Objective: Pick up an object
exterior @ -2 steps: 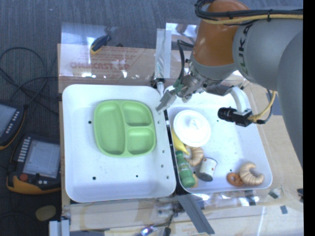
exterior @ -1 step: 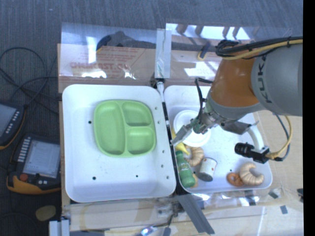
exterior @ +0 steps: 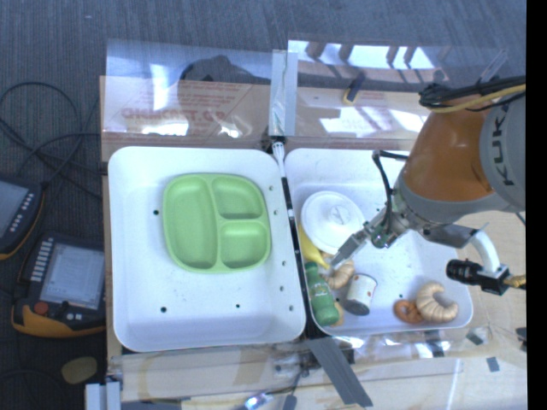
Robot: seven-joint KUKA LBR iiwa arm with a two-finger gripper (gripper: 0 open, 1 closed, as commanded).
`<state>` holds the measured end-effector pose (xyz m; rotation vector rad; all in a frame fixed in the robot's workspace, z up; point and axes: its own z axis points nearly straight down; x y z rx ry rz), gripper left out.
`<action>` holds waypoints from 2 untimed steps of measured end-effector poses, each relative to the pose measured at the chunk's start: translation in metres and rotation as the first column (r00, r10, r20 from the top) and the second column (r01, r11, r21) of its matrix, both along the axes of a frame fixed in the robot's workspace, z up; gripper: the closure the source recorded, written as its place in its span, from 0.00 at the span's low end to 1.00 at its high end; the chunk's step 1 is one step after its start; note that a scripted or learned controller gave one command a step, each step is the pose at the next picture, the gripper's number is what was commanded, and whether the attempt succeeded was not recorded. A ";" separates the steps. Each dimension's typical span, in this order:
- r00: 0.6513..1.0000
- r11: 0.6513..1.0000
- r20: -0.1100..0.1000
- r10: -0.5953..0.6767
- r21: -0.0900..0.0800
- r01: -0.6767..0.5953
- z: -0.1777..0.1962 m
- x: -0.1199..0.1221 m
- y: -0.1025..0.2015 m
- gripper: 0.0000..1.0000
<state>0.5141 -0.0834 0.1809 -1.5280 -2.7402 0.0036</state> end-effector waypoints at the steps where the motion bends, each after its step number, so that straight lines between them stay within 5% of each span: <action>1: 1.000 1.000 0.000 -0.017 0.001 0.017 -0.077 -0.025 -0.015 0.00; 2: 0.951 0.951 0.002 0.308 0.001 -0.308 -0.070 -0.029 -0.022 0.00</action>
